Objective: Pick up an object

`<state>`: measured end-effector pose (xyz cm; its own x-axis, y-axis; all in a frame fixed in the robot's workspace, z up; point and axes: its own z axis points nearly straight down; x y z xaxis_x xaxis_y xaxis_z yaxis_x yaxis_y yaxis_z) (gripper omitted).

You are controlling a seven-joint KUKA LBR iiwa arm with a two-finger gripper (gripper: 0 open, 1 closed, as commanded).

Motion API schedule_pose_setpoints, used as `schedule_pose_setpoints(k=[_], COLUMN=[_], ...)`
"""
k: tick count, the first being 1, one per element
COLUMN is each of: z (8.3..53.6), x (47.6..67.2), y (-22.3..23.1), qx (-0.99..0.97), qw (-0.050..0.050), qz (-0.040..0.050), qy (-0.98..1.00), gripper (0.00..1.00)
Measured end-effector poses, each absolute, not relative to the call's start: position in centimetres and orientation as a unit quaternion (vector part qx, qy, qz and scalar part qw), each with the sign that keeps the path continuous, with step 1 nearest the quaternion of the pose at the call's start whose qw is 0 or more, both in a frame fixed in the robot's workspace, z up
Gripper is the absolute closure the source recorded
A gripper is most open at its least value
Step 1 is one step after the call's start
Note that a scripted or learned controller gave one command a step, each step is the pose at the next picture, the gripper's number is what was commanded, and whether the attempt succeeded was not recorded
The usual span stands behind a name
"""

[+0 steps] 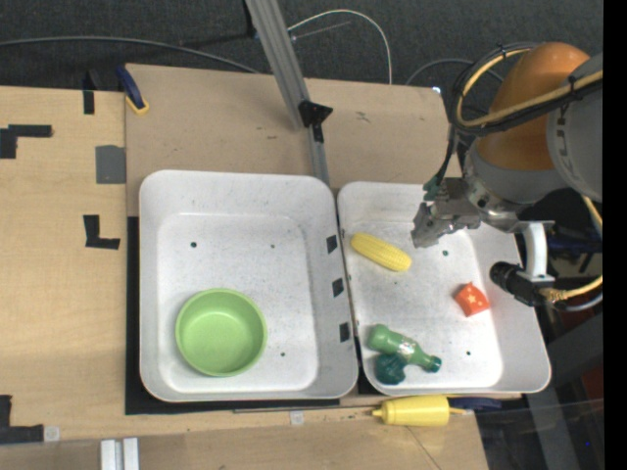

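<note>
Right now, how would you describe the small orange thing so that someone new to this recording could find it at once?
Look at the right bin of the two white bins. The orange block lies alone near that bin's right side, below the gripper. It is the only orange, boxy piece there: the corn cob is yellow and long, and the green bottle lies by the front edge.

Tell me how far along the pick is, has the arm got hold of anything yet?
Nothing looks picked yet. The end effector hangs over the right bin, just right of the yellow corn, with no object seen between its fingers. The corn, the orange block and the green bottle all lie in that bin. The grasp and the lift are both left.
</note>
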<state>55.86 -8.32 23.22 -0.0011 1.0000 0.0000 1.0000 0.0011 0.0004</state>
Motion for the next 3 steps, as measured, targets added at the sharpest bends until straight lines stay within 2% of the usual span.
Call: schedule_pose_setpoints(k=[2, 3], z=[24.1, 24.5], x=[55.7, 54.6], y=[3.8, 8.7], qx=[0.704, 0.705], qw=[-0.001, -0.001], qz=[0.0001, -0.0005], qy=[0.710, 0.710], gripper=[1.00, 1.00])
